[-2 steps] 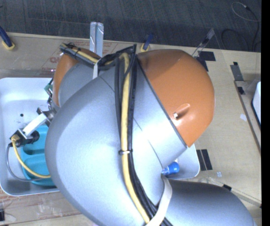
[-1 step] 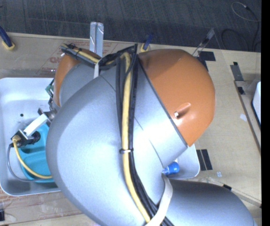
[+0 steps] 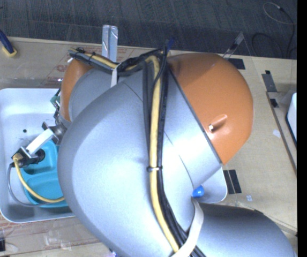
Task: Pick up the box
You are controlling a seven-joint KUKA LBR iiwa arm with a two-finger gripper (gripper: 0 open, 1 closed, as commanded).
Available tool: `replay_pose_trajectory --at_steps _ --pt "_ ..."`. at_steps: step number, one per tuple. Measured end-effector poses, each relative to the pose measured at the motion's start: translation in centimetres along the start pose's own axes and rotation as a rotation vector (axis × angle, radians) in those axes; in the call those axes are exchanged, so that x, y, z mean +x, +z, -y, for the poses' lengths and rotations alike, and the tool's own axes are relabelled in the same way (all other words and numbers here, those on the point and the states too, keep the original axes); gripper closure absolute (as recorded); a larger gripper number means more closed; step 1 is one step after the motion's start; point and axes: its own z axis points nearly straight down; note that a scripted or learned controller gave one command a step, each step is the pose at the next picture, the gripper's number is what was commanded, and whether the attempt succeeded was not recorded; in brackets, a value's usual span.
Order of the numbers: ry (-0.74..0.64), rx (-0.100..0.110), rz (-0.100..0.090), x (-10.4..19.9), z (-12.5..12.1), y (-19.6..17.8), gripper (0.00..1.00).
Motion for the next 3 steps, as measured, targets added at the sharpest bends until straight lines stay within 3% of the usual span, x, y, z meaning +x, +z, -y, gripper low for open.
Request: replay_pose_trajectory --at_steps 2,3 --pt "-0.017 0.009 0.012 -0.1 0.6 -1.7 1.00" --pt "0.041 -0.003 -0.013 -3.7 -7.0 -8.1 1.00"
